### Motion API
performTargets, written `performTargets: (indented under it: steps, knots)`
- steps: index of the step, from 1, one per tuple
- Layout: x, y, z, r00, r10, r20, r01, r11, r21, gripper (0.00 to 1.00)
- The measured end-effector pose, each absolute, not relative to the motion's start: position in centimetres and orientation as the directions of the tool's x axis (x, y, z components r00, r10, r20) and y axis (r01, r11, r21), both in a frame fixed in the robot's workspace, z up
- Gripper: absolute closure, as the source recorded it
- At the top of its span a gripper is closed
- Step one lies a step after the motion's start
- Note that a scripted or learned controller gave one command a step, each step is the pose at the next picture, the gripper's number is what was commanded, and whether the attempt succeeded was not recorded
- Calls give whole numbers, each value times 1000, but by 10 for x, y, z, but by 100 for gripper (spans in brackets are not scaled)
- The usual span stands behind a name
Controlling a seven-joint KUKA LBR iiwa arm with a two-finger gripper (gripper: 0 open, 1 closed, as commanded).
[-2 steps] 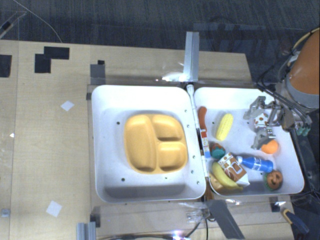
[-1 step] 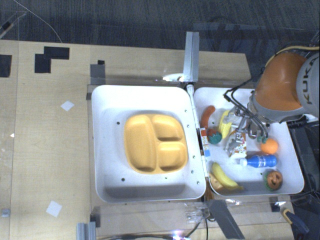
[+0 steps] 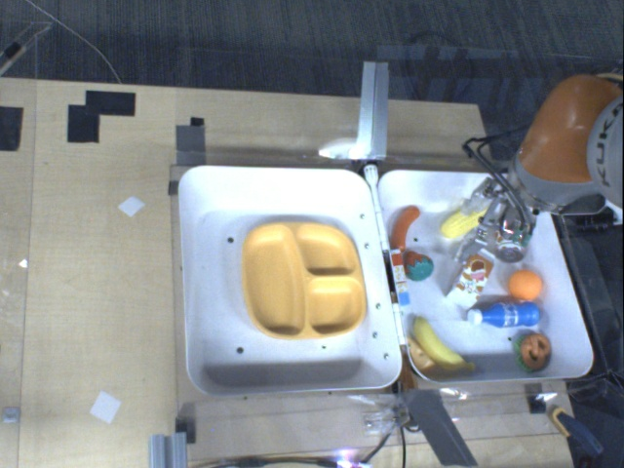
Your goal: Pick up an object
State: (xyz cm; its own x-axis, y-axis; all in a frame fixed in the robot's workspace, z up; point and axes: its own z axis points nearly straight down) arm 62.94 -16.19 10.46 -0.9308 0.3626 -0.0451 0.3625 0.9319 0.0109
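Item: pincer (image 3: 494, 224) hovering in right bin (image 3: 575, 334).
Carton (image 3: 473, 276) is lying just below-left of the pincer, long axis near upright; jaw state unclear.

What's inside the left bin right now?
The left bin holds one thing: a yellow divided tray with three compartments, lying flat near the middle. The compartments look bare. Whatever lies beneath the tray is covered. The toys are all in the right bin.
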Motion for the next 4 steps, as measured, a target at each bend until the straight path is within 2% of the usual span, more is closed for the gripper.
performTargets:
  steps: [1,2,3,4]
  knots:
    - [630,-177,105,-747,664,-39,664,748,24,0]
    - [615,-205,90,-306,952,-7,952,306,11,0]
    - [596,-138,89,-566,824,-8,824,566,10,0]
    - [670,-125,89,-330,944,-1,944,330,0,0]
